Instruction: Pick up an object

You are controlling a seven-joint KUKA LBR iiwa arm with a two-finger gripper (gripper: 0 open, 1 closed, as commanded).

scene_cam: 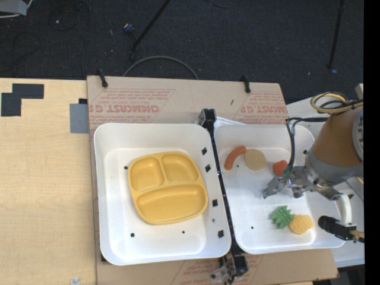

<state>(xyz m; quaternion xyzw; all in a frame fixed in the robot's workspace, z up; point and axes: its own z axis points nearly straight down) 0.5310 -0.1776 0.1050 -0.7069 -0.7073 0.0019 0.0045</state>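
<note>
Robot's fingers (276, 189) hang slightly parted and empty; toy pineapple (293, 220) just below, orange sausage (234, 157) above-left.

A yellow divided tray (168, 187) lies in the left bin (113, 218). Cardboard (178, 103) sits under both bins, wooden bench (41, 195) to the left, dark floor (237, 28) beyond.

Robotics lab: white bins (113, 159) on cardboard (178, 100), dark carpet w/ cables (154, 16) (test bench).
</note>
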